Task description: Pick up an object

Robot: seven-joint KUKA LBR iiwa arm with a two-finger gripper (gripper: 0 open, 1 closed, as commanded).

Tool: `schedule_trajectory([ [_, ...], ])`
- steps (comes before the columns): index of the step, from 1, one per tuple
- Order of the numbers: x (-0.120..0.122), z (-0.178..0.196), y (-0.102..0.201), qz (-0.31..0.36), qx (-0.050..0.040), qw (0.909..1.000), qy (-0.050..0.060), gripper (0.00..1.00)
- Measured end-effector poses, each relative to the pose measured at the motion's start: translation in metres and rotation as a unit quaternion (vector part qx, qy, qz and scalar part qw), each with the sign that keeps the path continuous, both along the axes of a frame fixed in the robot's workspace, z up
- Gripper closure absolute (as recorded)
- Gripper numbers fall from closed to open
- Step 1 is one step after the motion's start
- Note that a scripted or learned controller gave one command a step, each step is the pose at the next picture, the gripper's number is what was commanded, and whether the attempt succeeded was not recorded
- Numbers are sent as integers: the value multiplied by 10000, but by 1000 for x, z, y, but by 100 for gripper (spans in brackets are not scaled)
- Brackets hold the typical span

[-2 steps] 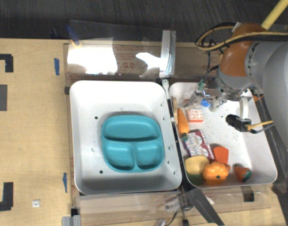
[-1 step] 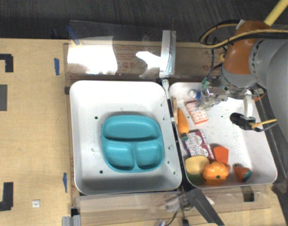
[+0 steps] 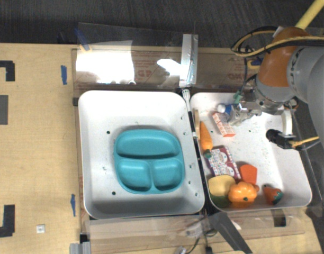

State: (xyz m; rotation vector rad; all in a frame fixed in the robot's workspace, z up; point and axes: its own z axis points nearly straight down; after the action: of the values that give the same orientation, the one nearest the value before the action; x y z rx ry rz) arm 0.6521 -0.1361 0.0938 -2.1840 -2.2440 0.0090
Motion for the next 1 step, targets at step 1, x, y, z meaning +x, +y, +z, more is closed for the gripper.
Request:
schedule_trajectory([
  [1,-1,-3,0,-4,-4,10000,7,0],
])
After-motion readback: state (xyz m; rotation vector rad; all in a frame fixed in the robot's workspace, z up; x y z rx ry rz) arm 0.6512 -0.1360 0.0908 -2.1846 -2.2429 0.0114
